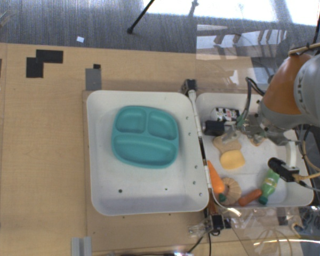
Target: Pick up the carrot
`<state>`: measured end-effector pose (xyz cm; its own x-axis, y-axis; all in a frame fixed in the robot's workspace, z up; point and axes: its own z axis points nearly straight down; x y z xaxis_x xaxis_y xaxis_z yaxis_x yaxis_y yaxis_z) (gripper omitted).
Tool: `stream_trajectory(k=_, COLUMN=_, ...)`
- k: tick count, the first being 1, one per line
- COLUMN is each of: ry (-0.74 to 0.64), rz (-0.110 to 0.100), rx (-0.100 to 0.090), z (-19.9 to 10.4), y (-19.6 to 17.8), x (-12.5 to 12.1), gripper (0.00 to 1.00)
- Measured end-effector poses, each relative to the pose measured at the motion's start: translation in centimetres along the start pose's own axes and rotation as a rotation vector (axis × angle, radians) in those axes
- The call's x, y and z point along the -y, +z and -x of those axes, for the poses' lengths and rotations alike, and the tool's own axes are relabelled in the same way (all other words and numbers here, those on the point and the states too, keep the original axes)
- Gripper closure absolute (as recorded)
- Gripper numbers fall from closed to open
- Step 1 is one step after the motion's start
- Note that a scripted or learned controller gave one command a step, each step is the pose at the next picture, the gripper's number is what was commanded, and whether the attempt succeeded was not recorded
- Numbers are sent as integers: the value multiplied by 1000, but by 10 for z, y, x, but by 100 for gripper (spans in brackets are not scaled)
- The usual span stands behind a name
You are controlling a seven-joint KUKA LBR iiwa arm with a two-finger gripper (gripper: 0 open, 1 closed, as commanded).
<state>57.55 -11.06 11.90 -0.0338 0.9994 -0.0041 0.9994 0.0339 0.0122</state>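
Observation:
The carrot [216, 179], orange with a green stub at its near end, lies along the left wall of the right bin [304, 197] near its front corner. It rests against a tan ridged shell-shaped toy [231, 190]. The arm's gripper [223, 129] hangs over the back half of the same bin, just above a tan flat piece [227, 142], well behind the carrot and not touching it. Nothing shows between gripper and carrot except a yellow lump [232, 159].
A red-orange sausage [249, 197] and a green bottle [268, 185] lie at the right bin's front. A black-and-white item [227, 113] sits at its back. The left bin [96, 185] holds a teal divided plate [145, 136]. The arm's orange band [282, 89] looms at the right.

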Motion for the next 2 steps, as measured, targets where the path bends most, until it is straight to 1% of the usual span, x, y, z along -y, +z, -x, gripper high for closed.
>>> stream_trajectory(k=1, ry=-189, rz=4, rx=-2, z=-4, y=29, x=77, gripper=0)
stream_trajectory(k=2, ry=-106, rz=27, rx=6, z=-15, y=-212, x=8, gripper=0)
